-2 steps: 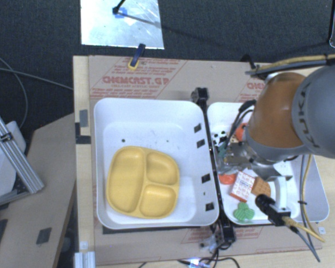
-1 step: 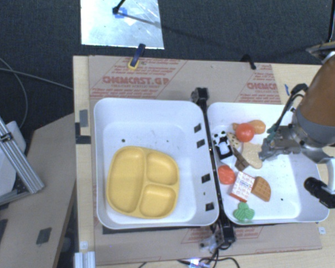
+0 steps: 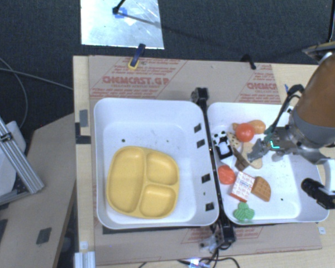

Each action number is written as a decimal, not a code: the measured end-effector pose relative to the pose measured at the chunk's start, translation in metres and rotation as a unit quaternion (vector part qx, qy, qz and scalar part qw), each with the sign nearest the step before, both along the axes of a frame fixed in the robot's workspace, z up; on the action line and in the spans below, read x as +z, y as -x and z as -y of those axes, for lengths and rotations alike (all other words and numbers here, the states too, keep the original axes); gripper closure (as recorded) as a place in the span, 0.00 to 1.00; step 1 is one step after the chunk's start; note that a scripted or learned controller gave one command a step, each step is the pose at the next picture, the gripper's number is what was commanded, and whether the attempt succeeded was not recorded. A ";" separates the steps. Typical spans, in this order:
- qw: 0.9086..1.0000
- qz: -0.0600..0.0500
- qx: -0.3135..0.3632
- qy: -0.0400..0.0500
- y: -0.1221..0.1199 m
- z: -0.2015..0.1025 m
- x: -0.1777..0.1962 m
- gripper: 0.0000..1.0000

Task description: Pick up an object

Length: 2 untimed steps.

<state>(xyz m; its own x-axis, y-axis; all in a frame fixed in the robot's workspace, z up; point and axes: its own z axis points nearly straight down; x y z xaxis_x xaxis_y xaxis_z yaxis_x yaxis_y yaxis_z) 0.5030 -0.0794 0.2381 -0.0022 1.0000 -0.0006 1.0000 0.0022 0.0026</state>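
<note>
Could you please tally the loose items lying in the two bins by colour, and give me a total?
Yellow: 1, divided tray
Red: 2, tomato, red piece
Orange-brown: 2, bun, waffle
Green: 1, leafy piece
Black-and-white: 1, toy
Red-and-white: 1, packet
Total: 8

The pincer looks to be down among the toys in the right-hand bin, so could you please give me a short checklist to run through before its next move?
1. Pincer is over the right bin: ok.
2. Something sits within its reach: ok, a tan piece lies right at its tip, with the red tomato just above.
3. Something is held between its fingers: cannot tell, the wrist hides the tips.
4. Neighbours leave room for a clean single pick: not ok, the toys lie crowded together.
5. Waffle, red-and-white card and green toy lie apart from the pincer: ok.
6. Yellow tray rests flat in the left bin: ok.
</note>
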 end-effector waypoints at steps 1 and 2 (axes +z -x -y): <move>1.000 -0.003 -0.001 -0.001 0.017 0.004 -0.069 0.00; 1.000 0.002 0.004 -0.001 -0.032 -0.060 -0.053 0.00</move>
<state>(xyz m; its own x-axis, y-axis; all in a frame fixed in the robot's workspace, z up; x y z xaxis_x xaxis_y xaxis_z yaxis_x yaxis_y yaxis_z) 0.5349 -0.0189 0.1852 -0.0105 0.9999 0.0010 0.9999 0.0105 0.0061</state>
